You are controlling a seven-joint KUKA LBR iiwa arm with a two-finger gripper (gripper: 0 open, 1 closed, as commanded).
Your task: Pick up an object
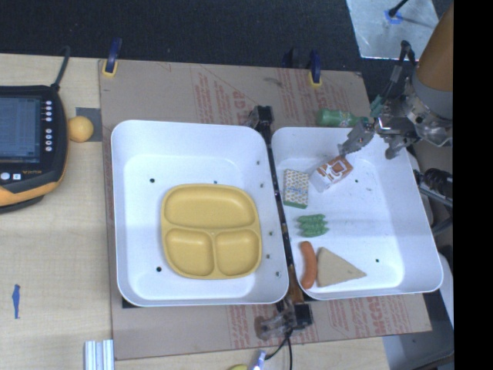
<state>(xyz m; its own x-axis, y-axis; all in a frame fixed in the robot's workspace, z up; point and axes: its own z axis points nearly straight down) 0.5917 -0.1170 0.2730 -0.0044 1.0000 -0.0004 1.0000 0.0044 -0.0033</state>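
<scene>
The right bin holds a small orange-and-white carton, a speckled green-white block, a green pea pod, a red sausage and a tan wedge. My gripper hangs over the bin's far right corner, just right of and above the carton. It is open, and its two fingers stand spread with nothing between them. The left finger's tip is close to the carton's top edge.
The left bin holds a yellow divided plate. A green object lies behind the right bin. A teach pendant and a yellow ball sit at the far left. Clamps hold the cardboard underlay.
</scene>
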